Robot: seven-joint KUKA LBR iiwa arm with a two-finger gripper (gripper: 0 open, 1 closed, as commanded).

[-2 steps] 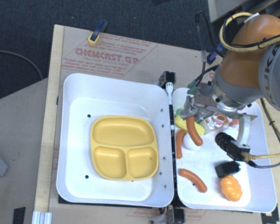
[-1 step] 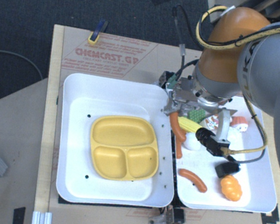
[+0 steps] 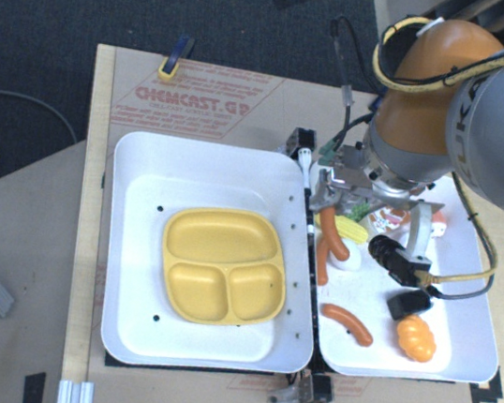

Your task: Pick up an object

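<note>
The right bin (image 3: 464, 358) holds several toy foods. An orange-red sausage (image 3: 333, 237) lies at its left side, beside a yellow corn piece (image 3: 354, 229). A second sausage (image 3: 347, 324) lies near the front, and an orange fruit (image 3: 416, 339) sits at the front right. My gripper (image 3: 344, 199) hangs low over the bin's back left, just above the first sausage and the corn. The wrist hides what is under it. I see nothing held.
The left bin (image 3: 142, 178) holds a yellow divided plate (image 3: 223, 265). A small black block (image 3: 408, 304) lies next to the orange fruit. A red-and-white item (image 3: 392, 218) sits behind the corn. The ridge between the bins (image 3: 310, 253) runs close to the gripper.
</note>
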